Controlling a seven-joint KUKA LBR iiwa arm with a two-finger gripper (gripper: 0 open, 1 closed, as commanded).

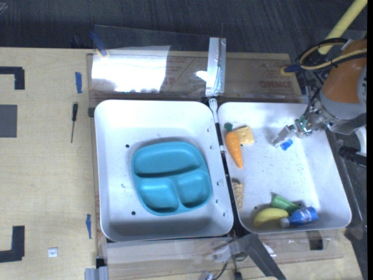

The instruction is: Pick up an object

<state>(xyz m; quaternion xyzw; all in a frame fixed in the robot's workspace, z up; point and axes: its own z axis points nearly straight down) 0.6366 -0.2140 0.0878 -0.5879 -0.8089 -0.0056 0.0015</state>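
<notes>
- Reaching in from the right, the grey arm with its orange band (344,83) hangs over the far right part of the right-hand shallow white bin (326,174), with the two-finger pincer (285,137) low over the bin floor near its far edge.
- How wide the pincer stands cannot be told; a small blue-tipped piece shows at its end, and whether that is a held item or part of the tool is unclear.
- Nearest loose item to the pincer is the orange plastic carrot with a green top (234,146), lying to its left close to the bin's left wall, clearly apart from the tool.
- That carrot runs from the far edge toward the near edge, green top at the far end and point toward the near edge, leaning slightly right; a pale yellow wedge-shaped block (246,135) touches its right side near the top.
- Against the left wall, nearer the front, lies a small tan speckled piece (237,192).
- Bunched in the near right corner, well apart from the pincer, are a yellow plastic banana (270,216), a green rounded piece (283,203) just behind it and a blue and white bottle (303,216) lying on its side to the right.
- Sitting in the middle of the left-hand shallow white bin (111,156) is a turquoise plastic divided plate (172,177) with one long far compartment and two smaller near ones.
</notes>
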